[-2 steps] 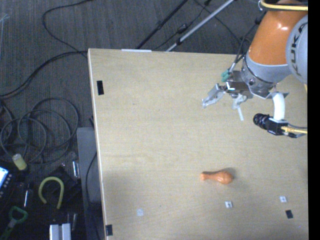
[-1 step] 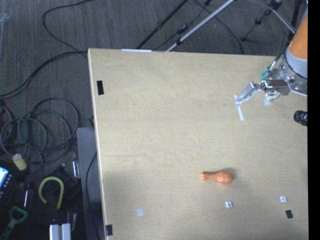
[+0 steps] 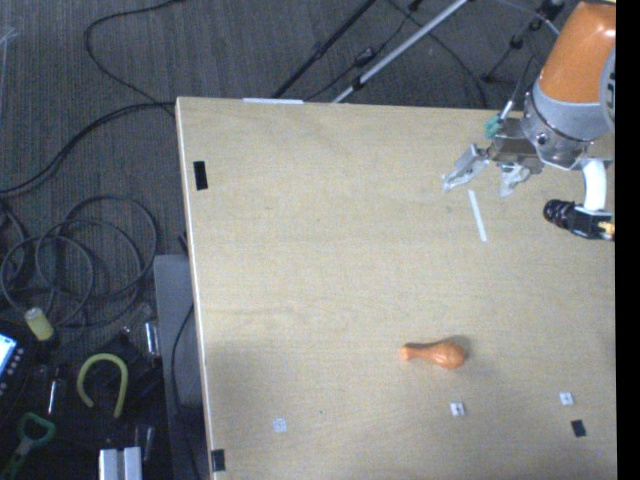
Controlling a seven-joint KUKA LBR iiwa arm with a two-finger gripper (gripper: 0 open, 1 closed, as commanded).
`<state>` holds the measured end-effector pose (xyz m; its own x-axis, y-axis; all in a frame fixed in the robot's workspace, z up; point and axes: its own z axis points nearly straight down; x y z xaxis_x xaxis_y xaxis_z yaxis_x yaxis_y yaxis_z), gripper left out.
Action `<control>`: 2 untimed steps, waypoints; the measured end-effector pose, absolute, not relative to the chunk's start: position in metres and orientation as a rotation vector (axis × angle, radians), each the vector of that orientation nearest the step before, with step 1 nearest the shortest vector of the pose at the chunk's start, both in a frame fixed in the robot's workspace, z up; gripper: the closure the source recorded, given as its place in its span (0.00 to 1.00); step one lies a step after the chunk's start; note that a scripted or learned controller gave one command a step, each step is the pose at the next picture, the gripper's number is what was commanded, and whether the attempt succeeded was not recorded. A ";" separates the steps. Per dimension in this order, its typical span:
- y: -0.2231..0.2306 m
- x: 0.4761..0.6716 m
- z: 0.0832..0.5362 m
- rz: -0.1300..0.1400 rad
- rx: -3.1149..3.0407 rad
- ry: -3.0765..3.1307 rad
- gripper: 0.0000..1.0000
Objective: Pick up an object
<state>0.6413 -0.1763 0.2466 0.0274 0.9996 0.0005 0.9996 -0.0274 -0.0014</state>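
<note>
Nearest the camera, an orange pear-shaped object (image 3: 436,354) lay on the tan surface (image 3: 320,268). Well apart, toward the far right, the jaws (image 3: 487,173) hung spread and held nothing, just above a thin white stick (image 3: 477,215).

Your tan table (image 3: 330,268) is carrying an orange gourd-shaped toy (image 3: 436,353), a thin white stick (image 3: 477,216) and small square markers (image 3: 457,408).
</note>
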 end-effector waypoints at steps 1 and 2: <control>-0.197 0.668 0.203 0.006 -2.155 -2.289 0.00; -0.223 0.668 0.099 0.003 -1.875 -2.521 0.00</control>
<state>0.6683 -0.2232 0.0988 -0.2876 0.9578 -0.0014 0.9578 0.2876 -0.0012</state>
